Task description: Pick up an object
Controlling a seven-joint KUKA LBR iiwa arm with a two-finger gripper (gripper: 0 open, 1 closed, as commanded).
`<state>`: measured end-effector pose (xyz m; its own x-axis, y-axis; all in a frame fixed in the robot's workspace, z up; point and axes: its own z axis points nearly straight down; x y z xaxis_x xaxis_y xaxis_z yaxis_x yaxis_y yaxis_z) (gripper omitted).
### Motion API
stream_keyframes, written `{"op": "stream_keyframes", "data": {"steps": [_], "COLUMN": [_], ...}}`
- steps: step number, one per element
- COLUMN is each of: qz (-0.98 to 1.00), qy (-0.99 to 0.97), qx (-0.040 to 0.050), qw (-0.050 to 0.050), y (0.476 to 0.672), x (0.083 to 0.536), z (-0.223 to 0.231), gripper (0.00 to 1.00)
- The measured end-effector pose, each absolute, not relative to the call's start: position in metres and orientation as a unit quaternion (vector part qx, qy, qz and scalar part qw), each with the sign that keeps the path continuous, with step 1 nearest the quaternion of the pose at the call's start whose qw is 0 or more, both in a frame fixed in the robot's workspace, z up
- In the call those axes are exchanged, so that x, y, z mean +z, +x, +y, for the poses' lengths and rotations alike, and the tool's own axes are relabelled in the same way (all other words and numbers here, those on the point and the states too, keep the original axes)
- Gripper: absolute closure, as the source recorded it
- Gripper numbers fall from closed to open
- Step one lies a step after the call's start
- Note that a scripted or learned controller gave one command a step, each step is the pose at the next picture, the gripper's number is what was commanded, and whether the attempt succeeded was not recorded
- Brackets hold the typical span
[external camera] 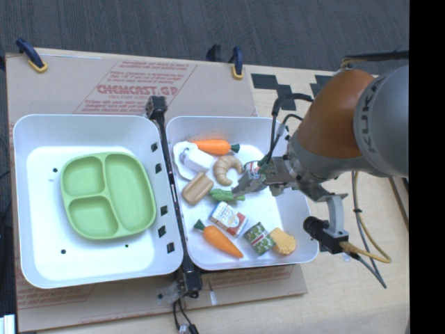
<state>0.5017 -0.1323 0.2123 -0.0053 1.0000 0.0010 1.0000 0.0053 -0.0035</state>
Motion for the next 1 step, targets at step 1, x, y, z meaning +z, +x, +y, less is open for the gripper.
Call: {"op": "stream_keyframes", "data": {"steps": [1], "qz": [-0.709], "qy": [-0.705], "qx": [0.0019], "qw": [0.002], "y": [0.5437], "x": [0.1387], "z": [-0.1468], "gripper": [0.00]}}
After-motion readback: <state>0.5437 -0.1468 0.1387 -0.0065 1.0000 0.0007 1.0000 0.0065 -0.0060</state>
